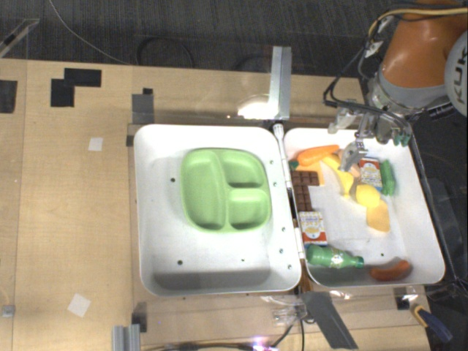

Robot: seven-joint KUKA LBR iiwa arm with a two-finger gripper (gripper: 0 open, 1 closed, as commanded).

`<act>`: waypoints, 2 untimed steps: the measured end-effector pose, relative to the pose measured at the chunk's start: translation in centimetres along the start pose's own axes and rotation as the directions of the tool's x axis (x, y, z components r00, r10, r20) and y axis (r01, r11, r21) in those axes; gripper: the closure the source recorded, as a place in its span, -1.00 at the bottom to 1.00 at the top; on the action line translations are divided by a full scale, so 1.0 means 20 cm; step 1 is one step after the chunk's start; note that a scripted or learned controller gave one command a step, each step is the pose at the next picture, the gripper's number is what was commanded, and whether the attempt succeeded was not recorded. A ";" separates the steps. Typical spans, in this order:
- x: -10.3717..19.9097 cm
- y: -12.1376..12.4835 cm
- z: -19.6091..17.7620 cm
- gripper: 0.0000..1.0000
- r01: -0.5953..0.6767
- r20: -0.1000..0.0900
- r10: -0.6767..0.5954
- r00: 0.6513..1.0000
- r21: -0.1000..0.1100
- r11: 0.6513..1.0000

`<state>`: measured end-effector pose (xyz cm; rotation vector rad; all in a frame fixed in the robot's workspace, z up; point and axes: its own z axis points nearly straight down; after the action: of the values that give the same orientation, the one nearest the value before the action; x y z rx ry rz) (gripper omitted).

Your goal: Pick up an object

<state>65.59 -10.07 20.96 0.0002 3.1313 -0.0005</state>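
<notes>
Writing: partial white letters "KU" on the arm's (428,42) grey casing at the frame's right edge; print on the small carton (312,226) and on the red-and-white packet (369,174) too small to read.
Bench: pale wood-toned top (66,218) with black square marks at upper left, 2 small pale patches, a metal upright post (279,82) between the bins at the back.
Floor: dark ribbed carpet (183,13) beyond the bench, a thin cable trailing across it.
Left bin (153,262): white, shallow, bearing 1 green divided tray (223,189) with 3 compartments, lying near the middle.
Right bin (428,247): white, crowded with items.
Items in right bin: orange carrot (316,154) at upper left; brown chocolate-like bar (303,183) below it; white cloth (336,210) in the middle; yellow pieces (373,205) to its right; green bottle (333,257) lying along the front; reddish sausage shape (390,270) at the front right corner; green piece (387,179) beside the packet.
Gripper (353,156): low over the back of the right bin, near the carrot and the yellow pieces.
Claw state: cannot tell, too small and cluttered to judge.
Hold: nothing visibly lifted.
</notes>
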 end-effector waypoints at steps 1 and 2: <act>0.15 -0.05 0.56 -1.00 -0.027 0.002 0.027 1.000 0.001 1.000; 0.38 0.04 0.59 -1.00 -0.167 0.005 0.167 0.986 0.002 0.986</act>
<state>58.03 -9.36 9.01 0.2626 3.1150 -0.0028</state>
